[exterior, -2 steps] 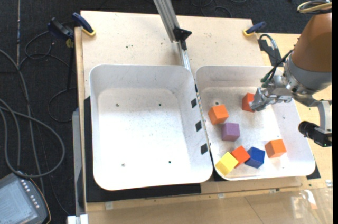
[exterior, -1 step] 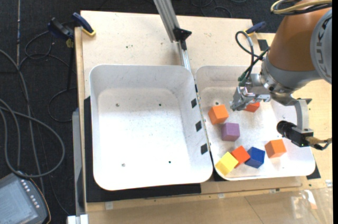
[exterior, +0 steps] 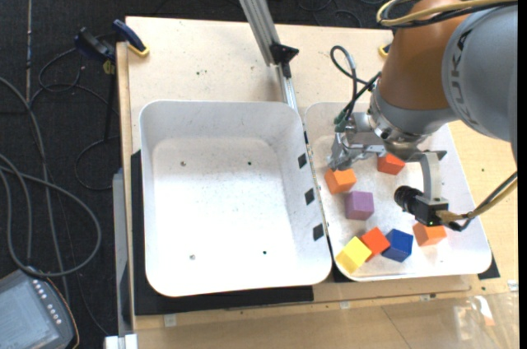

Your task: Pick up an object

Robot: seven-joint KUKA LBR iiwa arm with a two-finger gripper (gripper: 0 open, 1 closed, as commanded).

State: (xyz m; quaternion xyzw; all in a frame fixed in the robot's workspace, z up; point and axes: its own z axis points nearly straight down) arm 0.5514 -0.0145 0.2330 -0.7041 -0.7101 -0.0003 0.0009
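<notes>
The gripper (exterior: 343,155) hangs low in the right bin (exterior: 473,261), just above an orange block (exterior: 341,179); a purple block (exterior: 359,205) lies just beside that orange block

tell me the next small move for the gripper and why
Probably a short drop straight down onto the orange block. The gripper sits right above it in the right bin, and the purple block lies apart, so there seems room to close.
</notes>
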